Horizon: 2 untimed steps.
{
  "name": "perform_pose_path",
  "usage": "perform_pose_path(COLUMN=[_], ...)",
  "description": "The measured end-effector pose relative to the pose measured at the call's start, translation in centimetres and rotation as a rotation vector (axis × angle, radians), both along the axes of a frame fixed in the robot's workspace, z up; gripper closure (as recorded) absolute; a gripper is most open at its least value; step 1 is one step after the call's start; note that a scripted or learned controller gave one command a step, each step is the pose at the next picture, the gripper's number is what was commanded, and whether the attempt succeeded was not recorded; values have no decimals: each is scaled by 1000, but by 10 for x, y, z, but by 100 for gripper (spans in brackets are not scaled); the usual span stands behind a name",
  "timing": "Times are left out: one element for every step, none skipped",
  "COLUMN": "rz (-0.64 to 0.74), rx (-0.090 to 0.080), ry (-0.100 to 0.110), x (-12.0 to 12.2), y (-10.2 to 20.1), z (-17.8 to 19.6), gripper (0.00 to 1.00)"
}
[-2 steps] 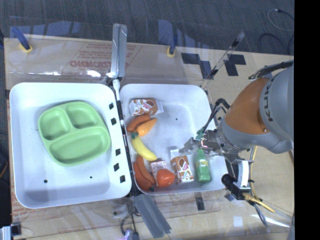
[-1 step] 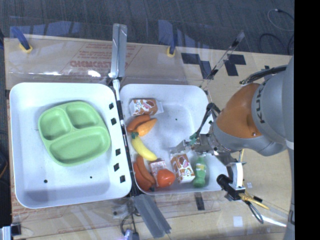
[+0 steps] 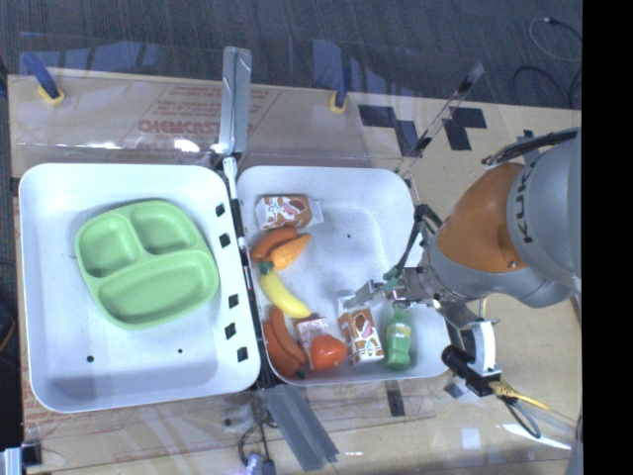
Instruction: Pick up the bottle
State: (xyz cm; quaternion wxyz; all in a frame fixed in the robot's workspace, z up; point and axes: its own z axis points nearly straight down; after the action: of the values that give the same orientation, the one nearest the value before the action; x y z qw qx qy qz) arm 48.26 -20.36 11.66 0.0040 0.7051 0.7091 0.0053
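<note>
1. We see faint red printing on the clear sheet behind the bins; it is too washed out to read with certainty. Part of a dark letter "K" shows on the grey arm point(image 3: 539, 216).
2. Two small cartons carry printed pictures, but their wording is too small to read: one carton point(image 3: 284, 210) lies at the back of the right bin point(image 3: 396, 191), the other carton point(image 3: 361, 333) lies near its front.
3. The bottle point(image 3: 399, 340), green, lies in the right bin's front right corner, just beside the front carton.
4. The arm reaches in from the right, its orange band above the bin's right wall, bent down toward the bottle.
5. The gripper point(image 3: 396, 287) sits just above the bottle; we cannot tell how its fingers stand or whether they have hold of anything.
6. The left bin point(image 3: 49, 265) holds a green divided plate point(image 3: 148, 261).
7. Also in the right bin: a banana point(image 3: 283, 294), a carrot point(image 3: 287, 253) and a tomato point(image 3: 327, 349).
</note>
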Motion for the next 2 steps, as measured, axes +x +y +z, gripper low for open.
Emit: perform_pose_path(rz=[4, -131], rx=[0, 0], ry=[-2, 13], x=[1, -5], y=[0, 61], z=[11, 151], gripper=[100, 100])
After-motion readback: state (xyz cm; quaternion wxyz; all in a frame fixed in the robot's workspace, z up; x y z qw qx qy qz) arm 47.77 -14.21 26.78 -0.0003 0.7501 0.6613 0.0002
